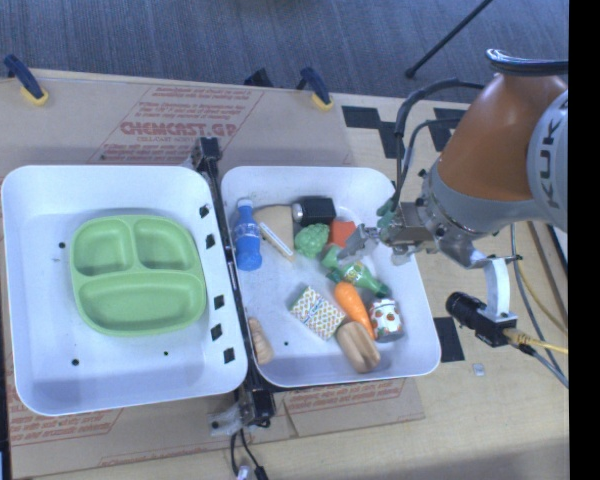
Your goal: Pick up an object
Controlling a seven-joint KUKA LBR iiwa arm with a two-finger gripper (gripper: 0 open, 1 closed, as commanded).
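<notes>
The right bin (280,360) holds several small things. A blue bottle (246,236) lies near its left wall, with a black box (313,210) at the back. A green leafy toy (312,239) and a small red piece (342,233) sit in the middle. An orange carrot (353,307), a patterned packet (317,312), a bread roll (358,346) and a white-and-red ball (385,318) lie toward the front. My gripper (363,243) hangs low over the bin's right half, just right of the red piece and above a dark green toy (360,276).
The left bin (40,368) carries a green divided plate (137,273). A tan piece (260,346) rests by the right bin's front left wall. Clamps (316,86) hold the cardboard at the back. The arm's orange band (500,138) looms over the right bin's right rim.
</notes>
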